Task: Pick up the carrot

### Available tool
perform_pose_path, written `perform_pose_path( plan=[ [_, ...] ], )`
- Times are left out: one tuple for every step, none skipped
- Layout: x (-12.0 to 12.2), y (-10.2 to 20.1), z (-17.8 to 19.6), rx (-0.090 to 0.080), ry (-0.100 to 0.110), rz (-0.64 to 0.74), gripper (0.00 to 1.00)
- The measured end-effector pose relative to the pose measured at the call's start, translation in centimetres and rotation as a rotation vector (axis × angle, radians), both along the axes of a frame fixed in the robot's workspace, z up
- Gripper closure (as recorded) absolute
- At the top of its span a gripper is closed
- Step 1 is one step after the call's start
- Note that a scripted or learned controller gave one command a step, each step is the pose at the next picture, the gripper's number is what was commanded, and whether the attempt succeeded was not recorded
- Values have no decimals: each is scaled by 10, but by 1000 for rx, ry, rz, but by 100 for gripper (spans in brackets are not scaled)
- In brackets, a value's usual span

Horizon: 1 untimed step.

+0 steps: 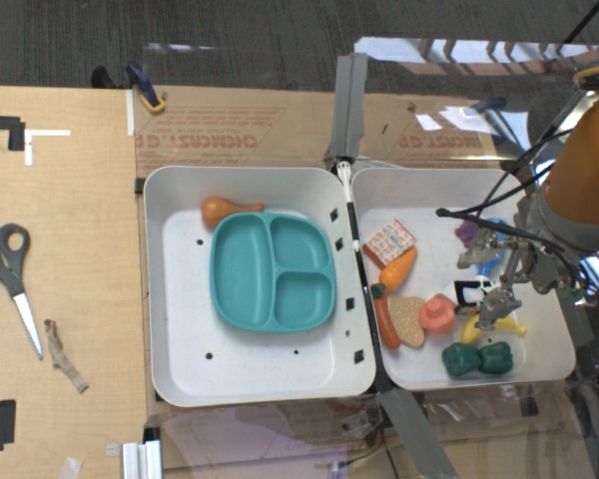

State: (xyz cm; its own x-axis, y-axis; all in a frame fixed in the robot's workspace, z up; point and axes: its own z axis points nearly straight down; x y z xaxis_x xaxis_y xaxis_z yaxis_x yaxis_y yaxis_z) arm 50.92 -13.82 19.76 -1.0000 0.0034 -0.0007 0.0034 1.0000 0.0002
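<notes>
The carrot [398,268], orange with a green stub at its lower left end, lies tilted in the left half of the right bin [539,372]. It sits just below a red and white box [389,239]. My gripper [485,285] hovers over the right half of that bin, well to the right of the carrot and apart from it. Its fingers stand open with no toy held between them. The grey arm with its orange band [591,168] comes in from the right.
Around the gripper lie a pink cupcake [438,313], a bread slice [408,320], a red sausage [386,324], a green pepper [478,359], and yellow [501,327], blue and purple [466,233] pieces. The left bin [170,297] holds a teal divided plate [274,271] and an orange drumstick [223,210]. Scissors [12,272] lie on the bench.
</notes>
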Motion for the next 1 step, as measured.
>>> perform_pose_path(
  plan=[
    [108,22,-79,0,-3,47,0]
  ],
)
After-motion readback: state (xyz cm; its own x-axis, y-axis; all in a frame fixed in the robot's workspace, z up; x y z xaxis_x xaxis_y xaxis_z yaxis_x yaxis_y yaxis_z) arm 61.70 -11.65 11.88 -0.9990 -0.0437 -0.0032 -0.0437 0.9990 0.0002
